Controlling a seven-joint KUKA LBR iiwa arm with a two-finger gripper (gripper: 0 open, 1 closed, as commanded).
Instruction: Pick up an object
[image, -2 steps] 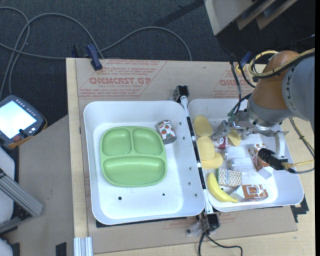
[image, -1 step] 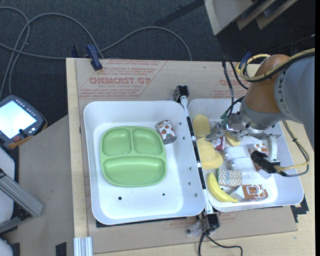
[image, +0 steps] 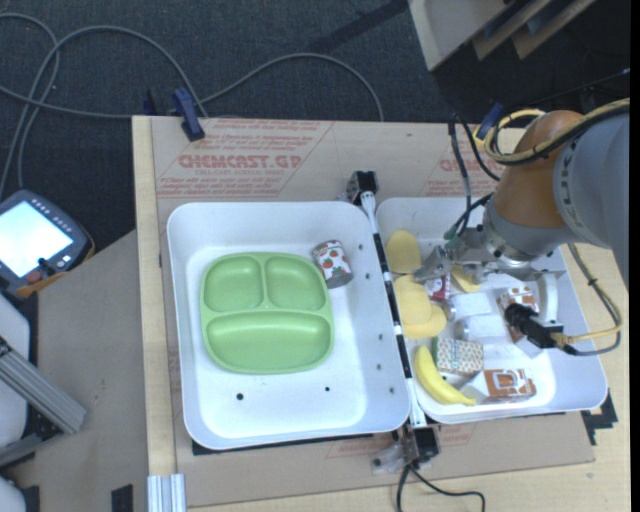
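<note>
Gripper (image: 452, 268) is hovering over crowded right bin (image: 590, 375); grip state undeterminable. Risk: banana (image: 437, 375) and packets (image: 460, 355) are overlapping, inviting mis-grasp.

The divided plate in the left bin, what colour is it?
Light green all over; the plate shows plainly in the camera view, lying in the white bin.

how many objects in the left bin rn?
2. A green divided plate lies in the middle of the left bin, and a small printed can lies on its side off the plate's upper right corner, near the divider between the bins.
</note>
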